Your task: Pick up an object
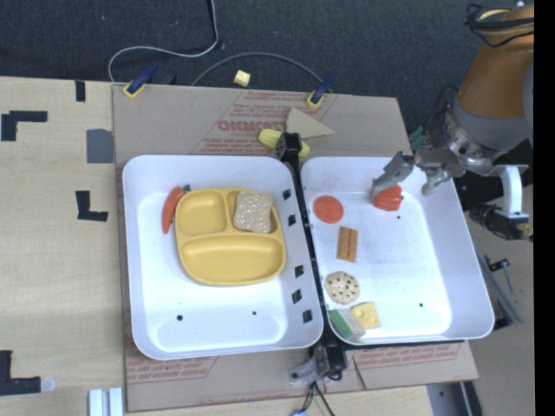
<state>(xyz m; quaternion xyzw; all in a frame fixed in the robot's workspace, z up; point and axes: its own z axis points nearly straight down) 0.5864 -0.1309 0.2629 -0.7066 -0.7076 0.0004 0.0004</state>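
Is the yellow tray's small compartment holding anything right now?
Yes. A slice of bread lies in the upper right compartment of the yellow tray; its other compartments look bare.

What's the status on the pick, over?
Gripper low over right bin, far end. Red toy piece just under the fingers, not visibly held. Wafer, orange disc lie clear, nothing blocking.
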